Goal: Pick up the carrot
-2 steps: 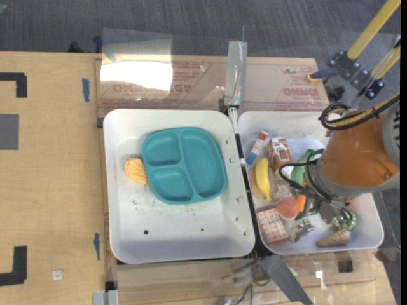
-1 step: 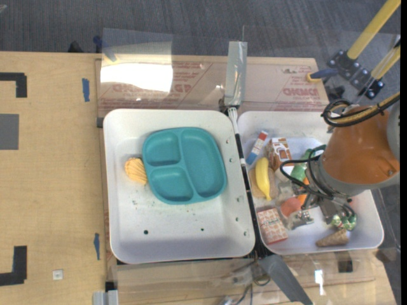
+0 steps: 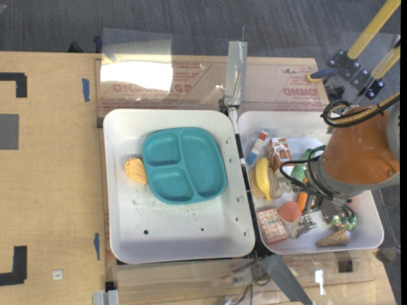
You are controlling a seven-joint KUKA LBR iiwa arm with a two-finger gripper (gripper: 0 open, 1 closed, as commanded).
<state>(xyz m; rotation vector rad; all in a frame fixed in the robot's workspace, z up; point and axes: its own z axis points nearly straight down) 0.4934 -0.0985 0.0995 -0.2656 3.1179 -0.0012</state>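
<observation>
Carrot [image 3: 303,200] seen in right bin [image 3: 375,224], lower right of frame, between banana [image 3: 262,178] and arm [image 3: 359,151]. Jaws hidden under wrist; state cannot be told. Arm poised above clutter, presumably for descent.

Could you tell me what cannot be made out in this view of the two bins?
- Gripper: its state is hidden under the arm's orange band.
- Carrot: a sliver shows beside the wrist; any grasp cannot be judged.
- Right bin: its right part is covered by the arm.
- Carton: print too small.
</observation>
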